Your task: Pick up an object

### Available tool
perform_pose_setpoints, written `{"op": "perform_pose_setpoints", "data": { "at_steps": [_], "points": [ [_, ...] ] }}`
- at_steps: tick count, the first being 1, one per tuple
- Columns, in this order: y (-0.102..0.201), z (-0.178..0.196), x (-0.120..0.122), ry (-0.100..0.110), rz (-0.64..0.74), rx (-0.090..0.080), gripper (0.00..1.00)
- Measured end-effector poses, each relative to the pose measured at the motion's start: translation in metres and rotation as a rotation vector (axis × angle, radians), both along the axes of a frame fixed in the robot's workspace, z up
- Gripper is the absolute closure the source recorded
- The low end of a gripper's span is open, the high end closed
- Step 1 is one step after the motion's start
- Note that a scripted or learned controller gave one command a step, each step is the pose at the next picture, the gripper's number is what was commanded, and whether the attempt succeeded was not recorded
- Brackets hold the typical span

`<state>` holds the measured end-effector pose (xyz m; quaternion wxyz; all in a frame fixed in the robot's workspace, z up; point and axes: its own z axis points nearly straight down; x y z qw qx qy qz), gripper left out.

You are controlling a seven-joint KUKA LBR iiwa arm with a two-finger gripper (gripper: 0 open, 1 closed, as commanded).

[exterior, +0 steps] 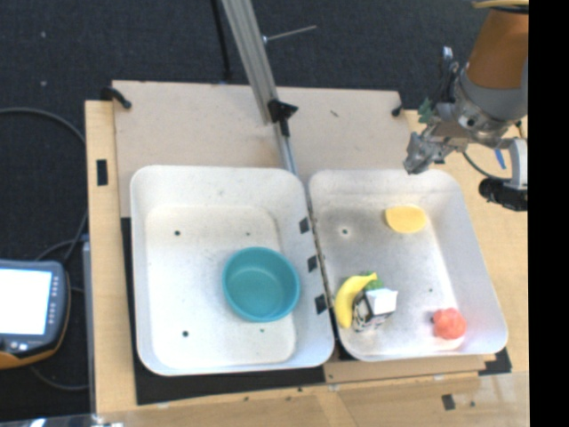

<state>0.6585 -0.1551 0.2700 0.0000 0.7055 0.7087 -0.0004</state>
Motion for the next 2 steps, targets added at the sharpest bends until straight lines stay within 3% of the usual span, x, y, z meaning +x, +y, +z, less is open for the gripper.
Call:
{"op": "perform_pose_setpoints", "data": {
  "at_steps": [2],
  "points": [
    [0.101, -0.021, -0.053, 0.0, 0.001, 0.001, 1.0]
  ]
}}
